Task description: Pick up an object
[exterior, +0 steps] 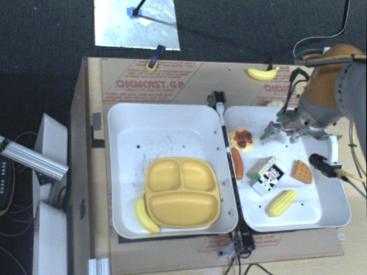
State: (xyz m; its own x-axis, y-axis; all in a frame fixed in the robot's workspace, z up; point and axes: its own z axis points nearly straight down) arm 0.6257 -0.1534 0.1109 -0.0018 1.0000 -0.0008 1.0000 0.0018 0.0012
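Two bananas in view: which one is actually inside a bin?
The banana in the left bin, tucked against the yellow divided plate. The other banana lies outside on the board behind the right bin.

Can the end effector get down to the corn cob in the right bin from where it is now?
Probably yes. The corn cob lies alone near the right bin's front, apart from the waffle and the printed block. The end effector hovers over the same bin's back.

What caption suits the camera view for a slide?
KUKA arm's gripper hovers over the right bin of toy foods, beside the left bin holding a yellow divided plate.
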